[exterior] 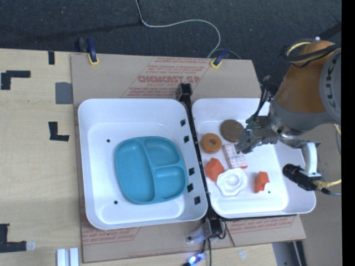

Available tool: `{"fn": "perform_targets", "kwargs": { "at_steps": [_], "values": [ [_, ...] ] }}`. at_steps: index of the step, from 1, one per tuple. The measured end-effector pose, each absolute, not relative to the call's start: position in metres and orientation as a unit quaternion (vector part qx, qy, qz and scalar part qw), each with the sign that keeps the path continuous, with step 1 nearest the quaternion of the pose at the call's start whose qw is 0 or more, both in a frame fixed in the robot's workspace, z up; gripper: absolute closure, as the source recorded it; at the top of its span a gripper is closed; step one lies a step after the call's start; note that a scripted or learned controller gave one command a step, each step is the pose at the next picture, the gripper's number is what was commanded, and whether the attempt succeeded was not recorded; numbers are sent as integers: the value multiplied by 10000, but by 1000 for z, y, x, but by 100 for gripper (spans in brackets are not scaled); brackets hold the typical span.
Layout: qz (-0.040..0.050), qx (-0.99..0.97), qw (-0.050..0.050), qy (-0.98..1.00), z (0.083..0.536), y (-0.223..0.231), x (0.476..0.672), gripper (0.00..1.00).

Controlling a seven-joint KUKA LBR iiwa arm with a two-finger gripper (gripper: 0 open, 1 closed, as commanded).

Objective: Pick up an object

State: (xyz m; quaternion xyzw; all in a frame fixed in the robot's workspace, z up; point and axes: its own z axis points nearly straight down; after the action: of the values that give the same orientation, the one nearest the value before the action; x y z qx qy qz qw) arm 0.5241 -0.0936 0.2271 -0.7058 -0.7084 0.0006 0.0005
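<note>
**White bins, one arm low over the right-hand clutter**

Grey and orange-banded, the arm [302, 93] reaches in from the right and lowers its gripper [244, 144] into the right bin [294, 201]. The dark fingertips sit just above a small red-and-white packet [236, 158]; whether they are apart or together cannot be told from this angle, and nothing is visibly held between them. Near the gripper lie a brown round disc [231, 129] and a tan doughnut-shaped ring [211, 143]. Lower in the same bin rest an orange wedge [213, 168], a white flower-shaped piece [231, 182] and a small orange block [261, 182]. The left bin [91, 121] holds a teal divided plate [150, 168], lying flat.
</note>
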Motion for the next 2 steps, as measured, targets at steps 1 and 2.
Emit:
{"fn": "perform_targets", "kwargs": {
  "at_steps": [1,2],
  "values": [
    [8,-7052,11,-7090,218,-35,523,100],
    [0,-7050,6,-7092,228,23,521,100]
  ]
}}
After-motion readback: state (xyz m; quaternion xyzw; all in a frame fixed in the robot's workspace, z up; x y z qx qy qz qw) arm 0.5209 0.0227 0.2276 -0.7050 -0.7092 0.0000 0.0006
